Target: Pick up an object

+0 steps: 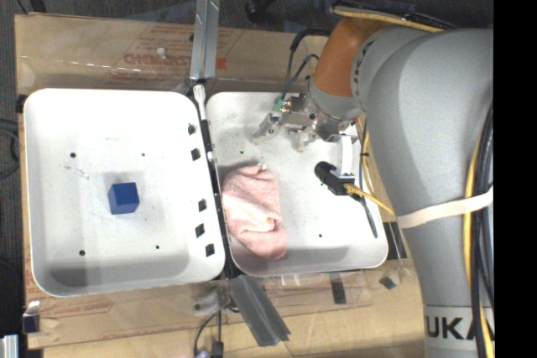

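Near the right bin's [379, 251] far rim, gripper [285, 127], grip state unclear; pink cloth [252, 210] apart.

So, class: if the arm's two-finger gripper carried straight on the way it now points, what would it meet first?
Probably the bare white floor of the right-hand bin: the two-finger gripper seems to point down at it, apart from the crumpled pink cloth. Depth is hard to judge.

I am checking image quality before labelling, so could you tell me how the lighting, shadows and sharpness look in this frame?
Camera view: even, bright light; the white bins look nearly washed out; soft shadow lies along the left bin's near wall; the blue cube and pink cloth are fairly sharp; the gripper is small and slightly blurred.
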Controlling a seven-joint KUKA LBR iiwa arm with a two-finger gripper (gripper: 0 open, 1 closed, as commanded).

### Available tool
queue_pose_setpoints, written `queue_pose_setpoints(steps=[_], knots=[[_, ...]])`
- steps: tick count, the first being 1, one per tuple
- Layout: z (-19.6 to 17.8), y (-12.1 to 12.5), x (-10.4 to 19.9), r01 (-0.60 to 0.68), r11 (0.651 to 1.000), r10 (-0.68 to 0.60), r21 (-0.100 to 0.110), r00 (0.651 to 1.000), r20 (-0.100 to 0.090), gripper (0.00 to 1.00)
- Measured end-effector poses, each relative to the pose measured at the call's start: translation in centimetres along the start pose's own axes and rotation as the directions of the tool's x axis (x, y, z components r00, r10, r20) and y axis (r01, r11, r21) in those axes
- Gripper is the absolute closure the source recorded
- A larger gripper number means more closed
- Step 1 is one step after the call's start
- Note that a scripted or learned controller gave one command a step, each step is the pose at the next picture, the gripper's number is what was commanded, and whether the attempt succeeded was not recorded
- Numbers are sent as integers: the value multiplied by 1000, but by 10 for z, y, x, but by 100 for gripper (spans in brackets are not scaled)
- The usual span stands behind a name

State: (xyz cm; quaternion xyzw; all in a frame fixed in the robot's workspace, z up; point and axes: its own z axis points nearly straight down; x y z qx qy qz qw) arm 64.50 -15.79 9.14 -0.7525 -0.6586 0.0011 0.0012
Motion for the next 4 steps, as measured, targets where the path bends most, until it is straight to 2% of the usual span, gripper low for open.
queue_pose_setpoints(steps=[1, 2, 3, 4], knots=[[-10, 0, 1, 6, 1000, -6, 3, 1000, -1, 100], [-116, 8, 26, 234, 972, -234, -1, 972, 1, 100], [0, 2, 37, 389, 921, -389, -1, 921, 1, 100], [-154, -1, 98, 566, 825, -566, -4, 825, 3, 100]])
